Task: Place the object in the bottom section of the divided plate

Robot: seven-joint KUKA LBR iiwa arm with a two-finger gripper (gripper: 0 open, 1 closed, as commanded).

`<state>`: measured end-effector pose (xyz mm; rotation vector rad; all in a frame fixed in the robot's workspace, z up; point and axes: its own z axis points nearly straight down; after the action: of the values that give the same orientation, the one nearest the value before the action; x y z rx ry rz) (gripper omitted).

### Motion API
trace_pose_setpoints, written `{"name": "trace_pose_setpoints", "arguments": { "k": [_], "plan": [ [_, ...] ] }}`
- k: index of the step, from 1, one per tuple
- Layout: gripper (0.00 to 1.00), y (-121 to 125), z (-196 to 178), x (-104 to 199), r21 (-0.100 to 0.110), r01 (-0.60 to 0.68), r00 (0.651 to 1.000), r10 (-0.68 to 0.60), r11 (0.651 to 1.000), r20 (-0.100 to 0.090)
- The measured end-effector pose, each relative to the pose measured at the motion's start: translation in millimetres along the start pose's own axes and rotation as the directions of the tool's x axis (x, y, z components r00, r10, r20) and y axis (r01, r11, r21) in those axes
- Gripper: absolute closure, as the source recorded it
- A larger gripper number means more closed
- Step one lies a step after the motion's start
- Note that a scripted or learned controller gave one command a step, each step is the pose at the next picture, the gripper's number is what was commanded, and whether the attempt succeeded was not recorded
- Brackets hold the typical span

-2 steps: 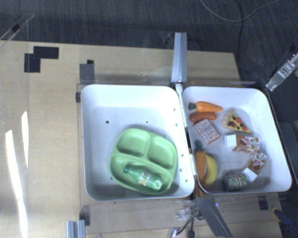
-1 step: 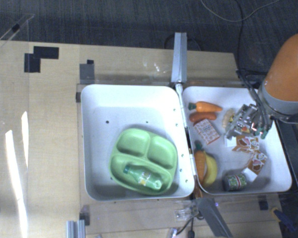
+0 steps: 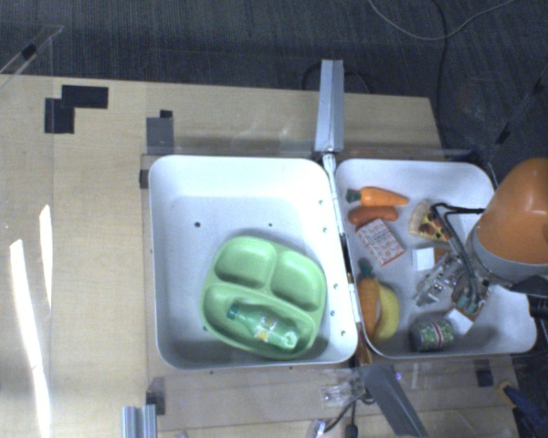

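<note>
Camera view, from my remote station: the divided plate (image 3: 267,295), green, sits in the left bin (image 3: 178,245). A small green bottle (image 3: 263,328) already lies in its bottom section, long axis running left to right with a slight tilt. I judge this to be the task's object, so the placement looks done or nearly so.

The gripper (image 3: 449,286) hangs over the right bin (image 3: 516,336), well apart from the bottle, which lies off to its left and a little lower in frame, across the wall between the bins. Nothing shows between the fingers; I cannot tell how they are set.

Under and beside the gripper: a banana (image 3: 387,313), carrots (image 3: 380,196), a small can (image 3: 432,335), a snack packet (image 3: 378,241).
</note>
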<state>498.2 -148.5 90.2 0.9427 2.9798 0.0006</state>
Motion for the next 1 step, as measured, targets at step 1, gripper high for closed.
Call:
{"name": "trace_pose_setpoints", "arguments": {
  "k": [1],
  "plan": [
    [1.0,2.3,-11.7,-2.1,-0.004,0.0,1.0,0.0,1.0,0.007]
  ]
}}
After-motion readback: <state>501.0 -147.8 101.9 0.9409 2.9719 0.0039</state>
